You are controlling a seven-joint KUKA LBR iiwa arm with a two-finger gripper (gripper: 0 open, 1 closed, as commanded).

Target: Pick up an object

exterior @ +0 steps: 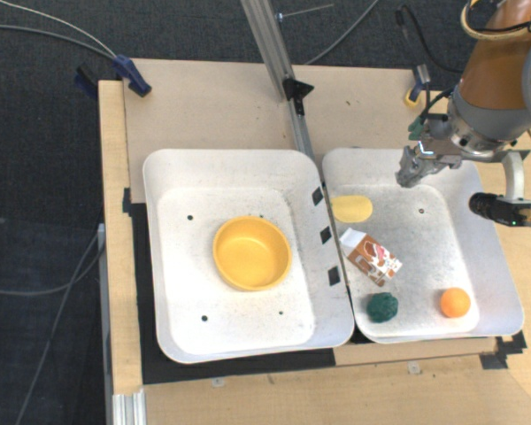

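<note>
Four small things lie in the right bin [504, 312], a shallow white plastic tray with rounded corners and a speckled floor. Farthest back and to the left is a pale yellow oval lump [351, 208], smooth and soft-edged. Just in front of it sits a small flat packet [374, 259], brown and white with a printed face, lying at a slant. Nearer still is a dark green ball [382, 306] with a rough, fuzzy look, and to its right, well apart, a smooth orange ball [455, 303]. None of the four touches another.

The gripper [411, 170] hangs over the far edge of this bin, to the right of the yellow lump and apart from it. It is grey metal, and nothing can be seen between its tips; whether they are apart or together I cannot tell from here. Above it the arm's wrist shows a broad glossy orange band [500, 56].

The left bin [173, 171] is the same white tray, and it holds one thing: a round yellow bowl [251, 252], smooth plastic, standing upright near the middle.

Both bins rest on a pale wooden bench [203, 104]. A slim metal rail [270, 34] runs from the far side towards the gap between the bins.
</note>
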